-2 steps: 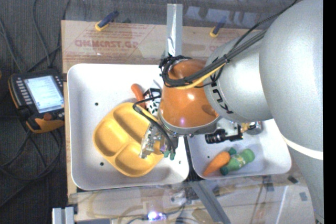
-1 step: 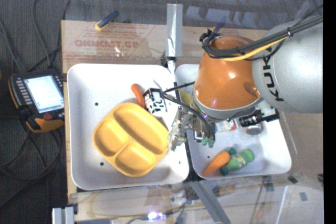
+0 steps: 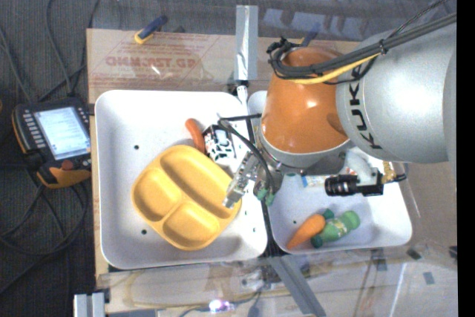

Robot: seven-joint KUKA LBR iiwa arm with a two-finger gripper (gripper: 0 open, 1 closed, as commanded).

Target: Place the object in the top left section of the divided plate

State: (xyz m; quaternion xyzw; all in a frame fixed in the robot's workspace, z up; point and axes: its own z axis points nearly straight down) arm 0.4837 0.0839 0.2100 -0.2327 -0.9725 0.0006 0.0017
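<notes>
Gripper (image 3: 239, 188) hangs at centre frame over the right rim of the yellow divided plate (image 3: 185, 197); I cannot tell whether it carries anything. No object sits in any plate section that I can see. Candidates: a black-and-white item (image 3: 220, 145) and an orange piece (image 3: 194, 131) just above the plate, a carrot (image 3: 306, 231) in the right bin (image 3: 386, 234). My judgement: confirm the grasp first, then travel up-left, lower squarely above that section, clear of the ridges.

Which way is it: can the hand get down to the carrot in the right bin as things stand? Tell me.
Probably yes. The carrot lies uncovered in the right bin, with only a green item beside it. The hand sits over the yellow plate's edge nearby.
</notes>
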